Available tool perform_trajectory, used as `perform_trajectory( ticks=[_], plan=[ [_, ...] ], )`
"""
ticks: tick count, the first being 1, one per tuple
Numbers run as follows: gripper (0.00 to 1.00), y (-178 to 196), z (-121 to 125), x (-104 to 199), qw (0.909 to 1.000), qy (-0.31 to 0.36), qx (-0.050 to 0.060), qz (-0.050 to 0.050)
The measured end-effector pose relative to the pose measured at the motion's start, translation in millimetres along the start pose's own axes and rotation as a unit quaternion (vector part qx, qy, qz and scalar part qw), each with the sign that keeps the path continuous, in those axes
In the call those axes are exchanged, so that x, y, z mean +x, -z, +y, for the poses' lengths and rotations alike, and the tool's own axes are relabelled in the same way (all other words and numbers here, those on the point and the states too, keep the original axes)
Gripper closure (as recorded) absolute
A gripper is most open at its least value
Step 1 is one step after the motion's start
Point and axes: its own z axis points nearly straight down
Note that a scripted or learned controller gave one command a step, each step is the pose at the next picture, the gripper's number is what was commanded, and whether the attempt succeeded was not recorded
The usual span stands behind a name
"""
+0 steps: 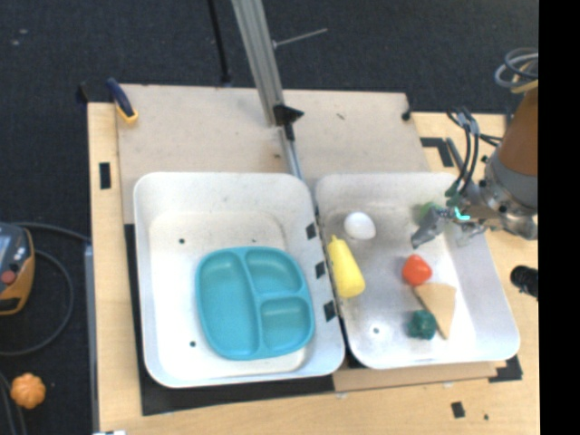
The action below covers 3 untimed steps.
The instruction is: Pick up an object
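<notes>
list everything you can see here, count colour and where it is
bins: 2, white, side by side on the bench
divided plate: 1, light blue, in the left bin
egg-like ball: 1, white, upper left of the right bin
yellow object: 1, yellow, left edge of the right bin
red ball: 1, red-orange, middle of the right bin
wedge: 1, tan, just below the red ball
green object: 1, dark green, touching the wedge's lower left
orange ball: 1, orange, bottom left, off the bench
clamp: 1, blue and yellow, bench's top left corner
gripper: 1, grey, over the right bin's upper right
</notes>
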Motion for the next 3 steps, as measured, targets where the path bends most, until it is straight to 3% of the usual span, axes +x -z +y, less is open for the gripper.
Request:
perform_trajectory(
  ticks=[1, 3],
  plan=[
    [0.0, 0.4, 0.3, 0.0, 1.0, 0.0, 0.0, 0.0],
    [0.0, -119.9, -9.9, -9.8, 1.0, -0.001, 0.002, 0.0]
  ],
)
